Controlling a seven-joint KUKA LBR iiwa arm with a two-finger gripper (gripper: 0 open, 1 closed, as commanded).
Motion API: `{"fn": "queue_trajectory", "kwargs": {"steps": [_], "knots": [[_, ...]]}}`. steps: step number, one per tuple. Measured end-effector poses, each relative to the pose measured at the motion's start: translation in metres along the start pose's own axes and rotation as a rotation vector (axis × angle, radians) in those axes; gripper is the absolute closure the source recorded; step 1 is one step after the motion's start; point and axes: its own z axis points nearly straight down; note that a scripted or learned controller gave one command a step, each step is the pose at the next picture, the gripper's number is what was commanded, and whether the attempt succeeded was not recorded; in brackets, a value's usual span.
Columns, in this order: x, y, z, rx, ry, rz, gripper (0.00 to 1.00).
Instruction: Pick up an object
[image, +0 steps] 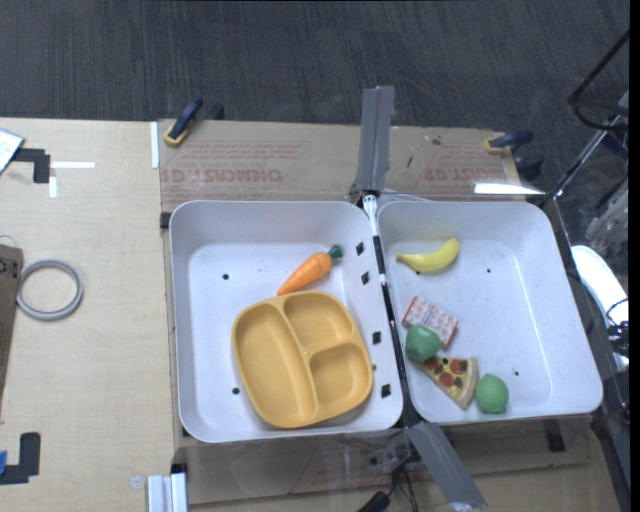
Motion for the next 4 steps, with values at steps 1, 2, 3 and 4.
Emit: {"fn": "queue_trajectory", "kwargs": {"steps": [1,2,3,4], "knots": [[0.034,0.016,-0.025,-0.001,-0.002,-0.309,1.00],[0.038,0.035,-0.040,-0.001,-0.003,-0.614,1.00],[0.054,0.081,-0.061,-0.001,-0.003,-0.358,1.00],[0.027,0.081,-0.016,-0.001,0.000,-0.622,1.00]]}}
